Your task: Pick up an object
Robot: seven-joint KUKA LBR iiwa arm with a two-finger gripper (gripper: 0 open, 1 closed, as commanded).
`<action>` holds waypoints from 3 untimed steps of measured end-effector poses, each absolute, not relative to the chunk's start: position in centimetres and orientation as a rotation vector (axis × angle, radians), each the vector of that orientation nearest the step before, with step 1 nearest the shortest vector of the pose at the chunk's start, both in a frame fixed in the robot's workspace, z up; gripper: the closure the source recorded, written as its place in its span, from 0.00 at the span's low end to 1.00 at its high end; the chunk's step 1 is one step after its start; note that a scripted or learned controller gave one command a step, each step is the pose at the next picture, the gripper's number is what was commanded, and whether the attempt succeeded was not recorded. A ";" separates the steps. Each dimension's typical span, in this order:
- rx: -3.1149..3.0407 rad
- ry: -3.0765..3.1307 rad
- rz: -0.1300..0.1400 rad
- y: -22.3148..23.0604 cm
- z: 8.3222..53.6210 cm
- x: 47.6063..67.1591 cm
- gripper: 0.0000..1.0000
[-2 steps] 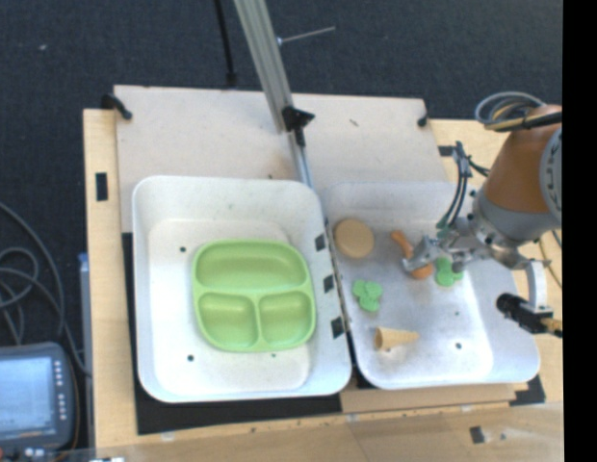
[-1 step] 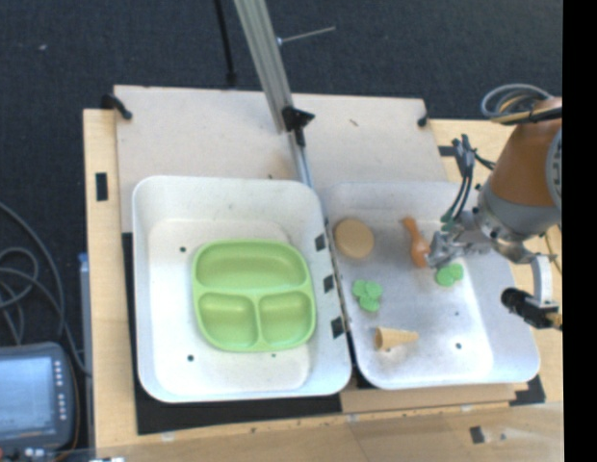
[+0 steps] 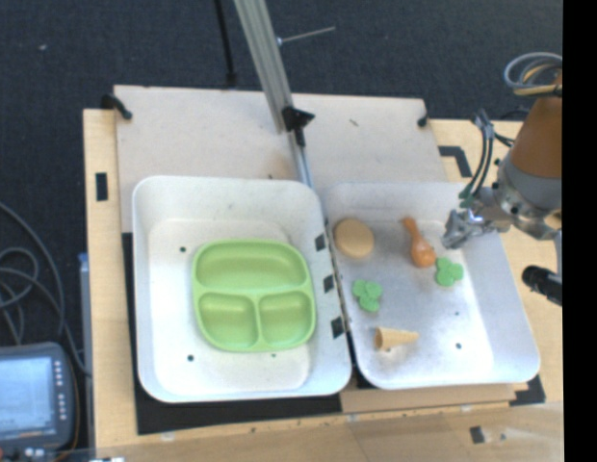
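**Camera view: gripper low over the right bin, nothing in it**

Camera view, looking down on the bench, and here is the arm (image 3: 535,142) reaching in from the right, orange band showing above the wrist. The gripper (image 3: 456,231) hangs over the right bin (image 3: 501,325), near its upper right part. Whether it is apart or together, I cannot tell; it is too small and blurred from up here. No object shows in it.

Down in that bin, five pieces lie loose. The carrot (image 3: 417,243) lies just left of the gripper, close beside it, its thick orange end pointing down. A green piece (image 3: 449,273) sits just below the gripper, near the carrot's thick end. Further left, the round tan bun (image 3: 354,238) rests near the bin's left wall. Below it, a second green piece (image 3: 367,295). Lower still, the cone (image 3: 395,337) lies on its side, well apart from the gripper.

Over in the left bin (image 3: 154,210), a green tray (image 3: 252,294) with three compartments lies flat.
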State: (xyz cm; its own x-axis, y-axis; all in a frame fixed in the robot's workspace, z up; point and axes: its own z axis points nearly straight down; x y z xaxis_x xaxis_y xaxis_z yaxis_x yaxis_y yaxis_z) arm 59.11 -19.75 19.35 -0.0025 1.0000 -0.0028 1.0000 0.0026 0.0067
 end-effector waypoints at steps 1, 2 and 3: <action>2.214 2.219 0.004 -20.3 23.8 59.1 1.00; 2.213 2.220 0.005 -20.5 28.7 59.2 1.00; 2.213 2.228 0.003 -15.0 29.1 60.0 1.00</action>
